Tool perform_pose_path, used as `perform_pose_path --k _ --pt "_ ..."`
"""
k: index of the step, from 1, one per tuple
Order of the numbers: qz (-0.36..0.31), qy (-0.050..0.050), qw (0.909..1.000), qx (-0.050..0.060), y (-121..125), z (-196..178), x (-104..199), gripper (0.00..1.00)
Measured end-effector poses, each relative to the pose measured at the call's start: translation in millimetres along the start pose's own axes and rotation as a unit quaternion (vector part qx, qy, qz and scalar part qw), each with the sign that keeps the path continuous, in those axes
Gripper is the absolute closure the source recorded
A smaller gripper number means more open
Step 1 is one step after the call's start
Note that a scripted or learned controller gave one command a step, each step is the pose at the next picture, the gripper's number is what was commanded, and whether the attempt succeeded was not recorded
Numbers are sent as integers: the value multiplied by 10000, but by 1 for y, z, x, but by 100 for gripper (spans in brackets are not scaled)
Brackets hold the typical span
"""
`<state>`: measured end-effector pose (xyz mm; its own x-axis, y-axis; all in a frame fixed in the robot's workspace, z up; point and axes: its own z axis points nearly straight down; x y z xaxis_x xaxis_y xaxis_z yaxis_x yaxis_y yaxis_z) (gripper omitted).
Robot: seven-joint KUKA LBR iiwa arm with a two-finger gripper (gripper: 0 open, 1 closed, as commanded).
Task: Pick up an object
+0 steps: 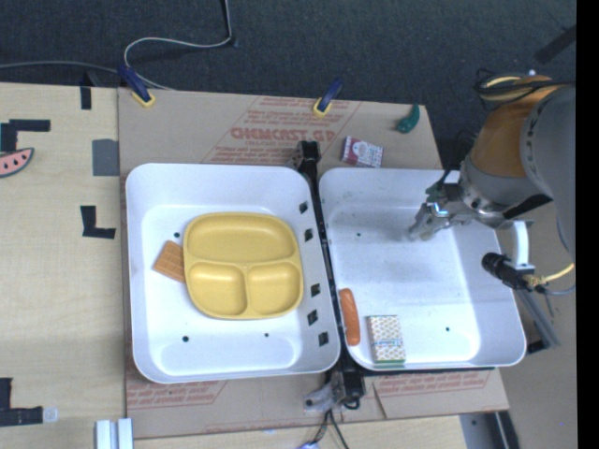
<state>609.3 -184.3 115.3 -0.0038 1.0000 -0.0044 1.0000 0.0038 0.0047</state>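
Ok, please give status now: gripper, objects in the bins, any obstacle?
Gripper over right bin, nothing held. Carrot and small box at that bin's near edge. Yellow tray in left bin. No obstacle.

Small red packet [361, 152], perhaps a card box, behind bins [318, 195].

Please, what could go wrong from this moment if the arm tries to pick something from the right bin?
1. The orange carrot-like piece lies tight against the right bin's left wall, so a finger may strike the wall instead of closing around it.
2. The small box lies flat near the front rim, so the fingers could slide over it.
3. The gripper sits far from both, over bare floor; closing here would likely catch nothing.
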Motion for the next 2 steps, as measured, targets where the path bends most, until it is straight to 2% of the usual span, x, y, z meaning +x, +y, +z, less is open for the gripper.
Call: perform_pose_path --k 2 --pt "-4 6 10000 12 0 -18 1 100"
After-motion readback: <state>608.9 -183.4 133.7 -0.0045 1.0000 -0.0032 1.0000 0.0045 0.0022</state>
